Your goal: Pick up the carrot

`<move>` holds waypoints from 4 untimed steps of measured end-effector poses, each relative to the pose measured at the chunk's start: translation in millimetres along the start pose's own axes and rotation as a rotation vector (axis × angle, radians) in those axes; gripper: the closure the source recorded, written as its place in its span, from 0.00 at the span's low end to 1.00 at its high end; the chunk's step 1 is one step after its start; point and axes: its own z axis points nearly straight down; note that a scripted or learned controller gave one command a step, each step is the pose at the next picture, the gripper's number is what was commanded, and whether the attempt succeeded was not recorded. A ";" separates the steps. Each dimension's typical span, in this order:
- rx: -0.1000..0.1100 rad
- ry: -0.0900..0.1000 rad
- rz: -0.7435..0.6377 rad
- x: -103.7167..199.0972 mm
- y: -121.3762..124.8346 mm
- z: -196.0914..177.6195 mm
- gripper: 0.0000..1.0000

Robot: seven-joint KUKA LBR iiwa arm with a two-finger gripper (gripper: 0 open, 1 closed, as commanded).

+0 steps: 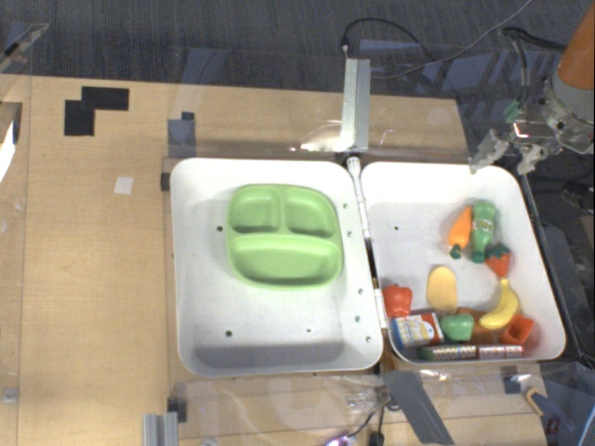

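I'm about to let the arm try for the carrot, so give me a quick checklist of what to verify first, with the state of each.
1. Carrot in view in the right bin: ok.
2. Carrot free of neighbours: not ok, the green bottle lies against it.
3. Gripper above the carrot: not ok, it sits over the bin's far right corner.
4. Gripper carrying nothing: ok, nothing shows between its fingers.
5. Path to the carrot unblocked: ok.

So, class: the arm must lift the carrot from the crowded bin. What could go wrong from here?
1. The small orange carrot lies touching the green bottle, so the claw may grab or knock the bottle instead.
2. The claw hangs over the right white bin's far rim, so descending there could hit it.
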 end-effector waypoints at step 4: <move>-0.001 0.000 0.106 62.5 -17.3 33.0 1.00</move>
